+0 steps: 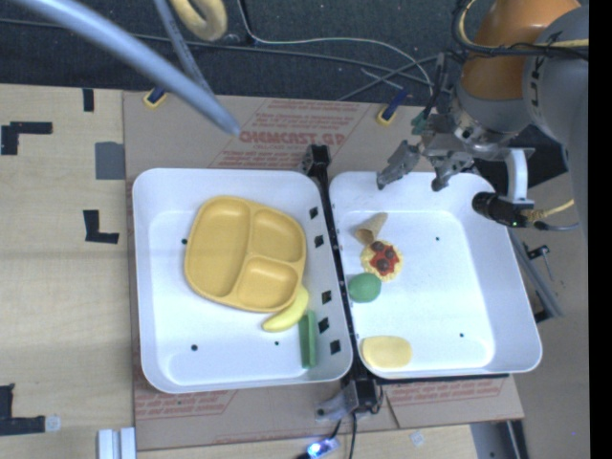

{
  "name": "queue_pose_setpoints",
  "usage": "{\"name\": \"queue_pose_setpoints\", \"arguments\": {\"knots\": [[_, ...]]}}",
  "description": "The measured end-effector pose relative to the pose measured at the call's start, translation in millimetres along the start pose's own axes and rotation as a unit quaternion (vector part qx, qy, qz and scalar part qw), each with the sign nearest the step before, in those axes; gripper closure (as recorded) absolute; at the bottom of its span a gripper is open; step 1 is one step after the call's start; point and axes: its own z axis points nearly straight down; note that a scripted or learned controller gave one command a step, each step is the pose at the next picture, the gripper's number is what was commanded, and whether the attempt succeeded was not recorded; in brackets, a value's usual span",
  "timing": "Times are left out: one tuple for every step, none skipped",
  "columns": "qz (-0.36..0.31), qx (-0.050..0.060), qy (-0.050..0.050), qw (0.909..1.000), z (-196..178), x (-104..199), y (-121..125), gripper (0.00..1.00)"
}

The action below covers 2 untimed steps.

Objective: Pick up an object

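My gripper [417,174] hangs above the far edge of the right bin [497,285], its two fingers spread apart with nothing between them. Below it in that bin lie a pizza slice [379,253] with red topping, a green ball [364,288] and a pale yellow oval piece [386,352]. The pizza slice is nearest, a short way down and left of the fingertips. The left bin [158,285] holds a yellow divided plate [244,253], a banana [288,313] and a green stick [307,339] by the plate's near right edge.
A black divider [328,247] runs between the two bins. Cables [363,65] trail over the dark surface behind the bins. A grey pole [124,41] slants across the top left. The right half of the right bin is bare white floor.
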Motion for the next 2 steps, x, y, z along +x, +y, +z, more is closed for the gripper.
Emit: {"name": "queue_pose_setpoints", "arguments": {"knots": [[-0.001,-0.007,-0.001,1.0,-8,0,2,0.0],[-0.001,-0.004,-0.001,1.0,53,-1,9,0.0]]}}
